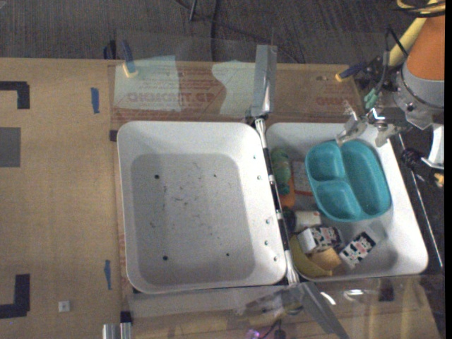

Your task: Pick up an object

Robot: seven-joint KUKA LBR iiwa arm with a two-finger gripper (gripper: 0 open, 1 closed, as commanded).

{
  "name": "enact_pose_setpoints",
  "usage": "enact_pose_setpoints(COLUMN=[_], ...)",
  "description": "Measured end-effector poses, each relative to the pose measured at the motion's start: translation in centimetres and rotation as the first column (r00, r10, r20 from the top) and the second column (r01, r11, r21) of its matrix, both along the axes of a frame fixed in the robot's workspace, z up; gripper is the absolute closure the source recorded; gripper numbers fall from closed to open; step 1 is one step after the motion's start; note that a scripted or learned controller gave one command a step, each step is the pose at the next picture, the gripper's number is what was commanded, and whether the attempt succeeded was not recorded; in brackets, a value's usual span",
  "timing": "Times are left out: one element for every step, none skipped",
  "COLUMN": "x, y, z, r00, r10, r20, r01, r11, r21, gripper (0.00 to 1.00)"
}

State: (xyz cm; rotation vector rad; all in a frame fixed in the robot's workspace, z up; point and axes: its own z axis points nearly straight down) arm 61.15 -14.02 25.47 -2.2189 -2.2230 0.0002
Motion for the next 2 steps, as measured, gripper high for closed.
enact_pose_setpoints(x=[-4.4, -0.1], y=[-2.2, -5.8], z=[-14.9, -15.6], r00=[0.994, 0.999], r10=[0.111, -0.051], r20=[0.018, -0.016], r01=[-0.110, 0.051], r11=[0.994, 0.999], r21=[-0.006, 0.018], gripper=[0.00, 0.00])
